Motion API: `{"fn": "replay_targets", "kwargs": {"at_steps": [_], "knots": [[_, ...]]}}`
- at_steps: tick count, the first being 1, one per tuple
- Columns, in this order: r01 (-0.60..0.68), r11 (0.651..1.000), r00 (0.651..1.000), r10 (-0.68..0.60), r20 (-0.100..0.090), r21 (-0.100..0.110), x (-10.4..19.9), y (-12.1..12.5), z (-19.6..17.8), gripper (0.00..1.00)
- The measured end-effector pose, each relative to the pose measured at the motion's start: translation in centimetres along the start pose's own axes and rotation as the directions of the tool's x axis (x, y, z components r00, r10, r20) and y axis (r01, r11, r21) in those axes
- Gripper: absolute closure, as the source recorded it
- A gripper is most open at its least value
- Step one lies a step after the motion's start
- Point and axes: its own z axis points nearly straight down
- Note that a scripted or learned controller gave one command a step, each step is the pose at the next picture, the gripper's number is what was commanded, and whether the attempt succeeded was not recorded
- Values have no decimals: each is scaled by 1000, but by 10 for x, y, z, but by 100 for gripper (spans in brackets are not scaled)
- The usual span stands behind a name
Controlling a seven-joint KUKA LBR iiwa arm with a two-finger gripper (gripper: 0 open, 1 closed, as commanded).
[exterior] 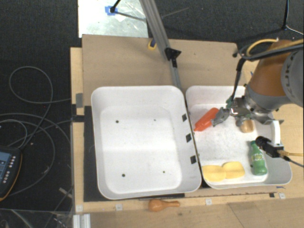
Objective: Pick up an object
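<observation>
Camera view: the jaws (219, 118) hang low in the right bin (285, 177), their tip at the upper end of the orange carrot (206, 119); whether they are spread or pinching it I cannot tell. The carrot, smooth and tapered, lies slantwise near the bin's left wall, probably the object being tried for. Further out lie a green bottle (258, 158), glossy and upright-shaped, and two pale yellow rounded pieces (223, 171) touching. A tan pear-shaped thing (163, 204) rests on the surface in front of the left bin (102, 96).
</observation>
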Motion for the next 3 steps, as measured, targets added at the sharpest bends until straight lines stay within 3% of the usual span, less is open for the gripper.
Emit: {"fn": "replay_targets", "kwargs": {"at_steps": [1,2,3], "knots": [[0,1000,1000,0,0,-1,-4,-7,45,0],[-1,1000,1000,1,1,-7,-5,-5,32,100],[5,1000,1000,-5,3,-13,-6,2,-31,100]]}}
